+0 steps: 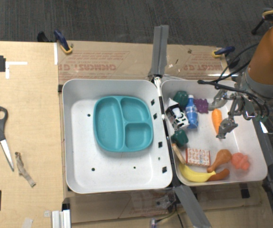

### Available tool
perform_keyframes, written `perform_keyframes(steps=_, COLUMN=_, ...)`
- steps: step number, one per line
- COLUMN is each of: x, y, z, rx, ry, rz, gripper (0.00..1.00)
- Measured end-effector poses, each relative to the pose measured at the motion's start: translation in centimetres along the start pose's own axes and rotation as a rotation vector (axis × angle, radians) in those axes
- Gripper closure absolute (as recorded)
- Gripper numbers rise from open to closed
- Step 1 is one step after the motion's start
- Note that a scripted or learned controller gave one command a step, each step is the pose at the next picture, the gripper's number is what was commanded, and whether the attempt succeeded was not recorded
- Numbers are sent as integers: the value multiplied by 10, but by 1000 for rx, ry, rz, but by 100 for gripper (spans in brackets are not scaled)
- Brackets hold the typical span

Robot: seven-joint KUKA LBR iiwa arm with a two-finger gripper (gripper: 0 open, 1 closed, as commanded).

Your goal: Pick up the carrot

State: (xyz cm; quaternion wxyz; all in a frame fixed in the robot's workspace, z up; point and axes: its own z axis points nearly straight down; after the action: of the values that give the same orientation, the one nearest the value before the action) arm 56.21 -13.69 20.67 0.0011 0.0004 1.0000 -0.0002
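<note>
Carrot (216, 119) not grasped yet, lying in right bin (256, 146) just beside end effector (229, 113), whose fingers look spread and hold nothing; pick remains.

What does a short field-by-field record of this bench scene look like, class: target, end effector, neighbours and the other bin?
target: carrot, lying in the right bin, near its far side
end effector: end effector right beside the carrot, nothing seen between its fingers
neighbours: purple grapes and blue bottle on the carrot's other side
near side of right bin: banana, drumstick, pink toy
left bin: teal divided plate
bench: scissors
</note>
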Motion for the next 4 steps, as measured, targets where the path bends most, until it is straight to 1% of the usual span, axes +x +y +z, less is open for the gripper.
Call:
perform_keyframes(steps=1, x=-46, y=-6, z=109, rx=0, ry=0, rz=60, gripper=0)
perform_keyframes(steps=2, x=-48, y=-5, z=98, rx=1, ry=-6, rz=57, gripper=100)
perform_keyframes(steps=3, x=-34, y=31, z=7, rx=-1, ry=-3, rz=-138, gripper=100)
perform_keyframes(steps=4, x=23, y=-39, z=114, rx=-1, ry=-1, rz=-215, gripper=100)
